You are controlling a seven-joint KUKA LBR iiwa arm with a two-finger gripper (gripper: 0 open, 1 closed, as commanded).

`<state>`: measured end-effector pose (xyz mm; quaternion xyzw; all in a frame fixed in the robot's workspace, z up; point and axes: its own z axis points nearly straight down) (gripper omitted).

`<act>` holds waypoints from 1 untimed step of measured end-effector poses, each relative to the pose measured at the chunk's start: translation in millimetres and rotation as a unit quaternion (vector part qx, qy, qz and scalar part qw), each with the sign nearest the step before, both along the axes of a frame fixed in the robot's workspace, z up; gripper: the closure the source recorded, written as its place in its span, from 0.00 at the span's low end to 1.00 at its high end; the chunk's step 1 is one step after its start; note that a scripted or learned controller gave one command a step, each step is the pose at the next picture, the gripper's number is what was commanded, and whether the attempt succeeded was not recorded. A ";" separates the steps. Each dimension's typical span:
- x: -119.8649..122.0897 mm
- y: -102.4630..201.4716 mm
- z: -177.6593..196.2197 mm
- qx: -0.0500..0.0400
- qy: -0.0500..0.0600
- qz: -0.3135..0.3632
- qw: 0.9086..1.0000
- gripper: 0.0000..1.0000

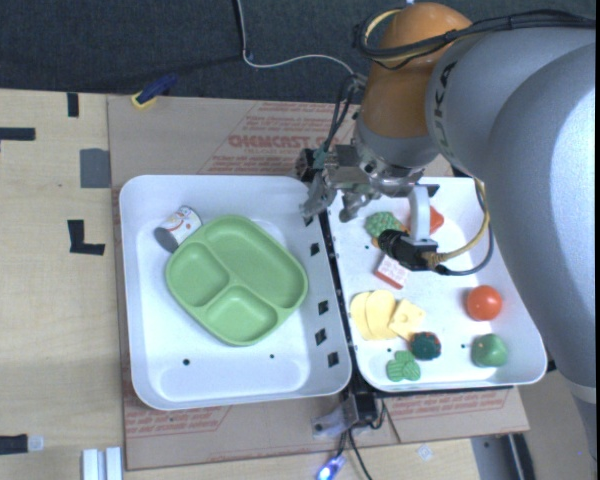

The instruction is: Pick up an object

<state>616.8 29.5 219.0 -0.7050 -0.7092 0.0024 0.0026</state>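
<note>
A small green toy [382,222] is lying in the right bin [520,368], just under the gripper [352,196]; whether the gripper is spread or pinching, I cannot tell. Around it are sitting yellow cheese [385,316], a tomato [484,302] and green pieces. A green plate [237,279] is resting in the left bin [145,298].

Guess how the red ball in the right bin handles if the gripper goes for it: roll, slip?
The red ball looks round and smooth, so it will probably roll if nudged off-centre. Its glossy highlight suggests a slick skin that could squirt out of two fingers. It sits apart from the green ball on the bin floor, so a miss likely just shifts it.
</note>
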 end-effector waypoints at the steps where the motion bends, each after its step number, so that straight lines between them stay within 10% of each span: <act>1: 20.0 48.9 -9.3 0.000 0.000 0.000 1.000 1.00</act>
